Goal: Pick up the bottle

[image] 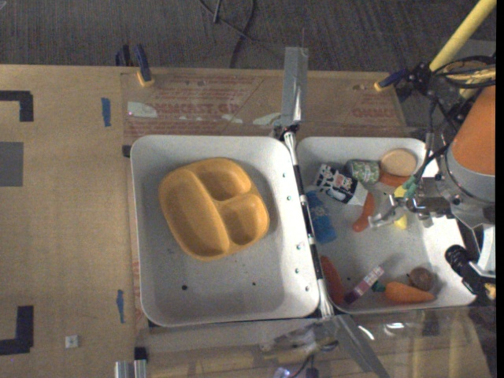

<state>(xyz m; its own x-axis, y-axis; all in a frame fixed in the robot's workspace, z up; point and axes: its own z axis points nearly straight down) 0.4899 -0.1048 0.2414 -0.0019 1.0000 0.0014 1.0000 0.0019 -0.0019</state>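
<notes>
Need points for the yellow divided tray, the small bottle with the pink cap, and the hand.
yellow divided tray (213, 208), camera view, on the ridge between its compartments
small bottle with the pink cap (365, 281), camera view, on the middle of its body
hand (387, 216), camera view, at the fingertips

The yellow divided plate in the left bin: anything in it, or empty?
Empty. Both compartments of the yellow divided plate show bare yellow bottoms; it sits alone in the left bin.
</notes>
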